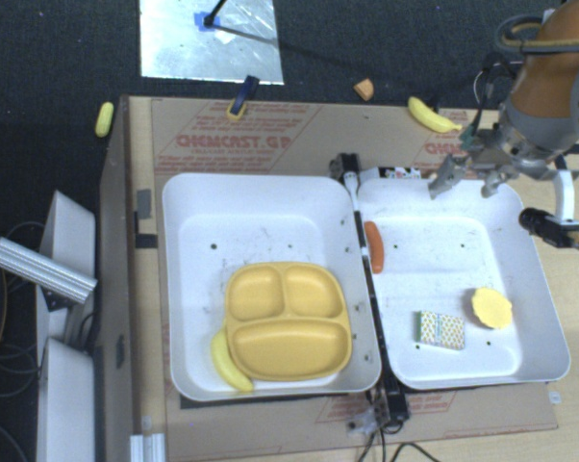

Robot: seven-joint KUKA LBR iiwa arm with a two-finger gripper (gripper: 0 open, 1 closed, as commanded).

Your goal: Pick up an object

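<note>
Right bin (520,349): orange sausage-shaped piece (374,245) along the 9 o'clock wall; patterned sponge block (440,329) near 6 o'clock; yellow round piece (491,308) just to its 3 o'clock side, apart from it.

Gripper (470,178): above the bin's 12 o'clock rim, fingers spread apart, nothing between them.

Left bin (198,210): yellow divided plate (288,319) toward 6 o'clock; yellow banana (229,363) touching the plate's 8 o'clock edge.

Bench (270,133): second banana (431,115) at the gripper's 11 o'clock.
</note>
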